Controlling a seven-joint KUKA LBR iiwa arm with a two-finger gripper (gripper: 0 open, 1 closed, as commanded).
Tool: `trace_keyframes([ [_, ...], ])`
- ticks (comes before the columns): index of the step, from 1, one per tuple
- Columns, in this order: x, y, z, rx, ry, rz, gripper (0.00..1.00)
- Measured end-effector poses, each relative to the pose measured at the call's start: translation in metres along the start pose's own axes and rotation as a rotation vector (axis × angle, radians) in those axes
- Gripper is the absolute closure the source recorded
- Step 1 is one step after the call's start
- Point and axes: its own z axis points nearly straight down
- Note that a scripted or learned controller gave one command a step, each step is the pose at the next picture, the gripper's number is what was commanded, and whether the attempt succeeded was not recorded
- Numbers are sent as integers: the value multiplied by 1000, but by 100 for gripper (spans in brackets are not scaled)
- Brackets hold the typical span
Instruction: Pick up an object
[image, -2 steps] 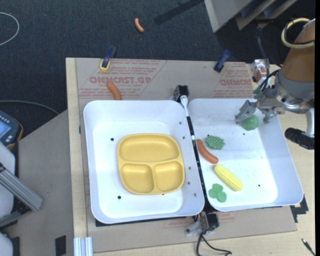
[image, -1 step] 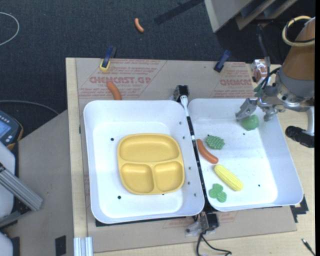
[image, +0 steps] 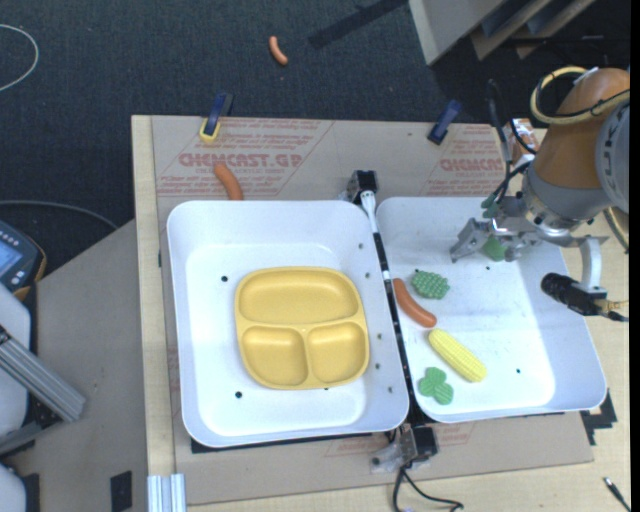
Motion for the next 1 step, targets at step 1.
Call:
trace_keyframes([
  [1, 1, 0, 53, -2, -1, 1, 0],
])
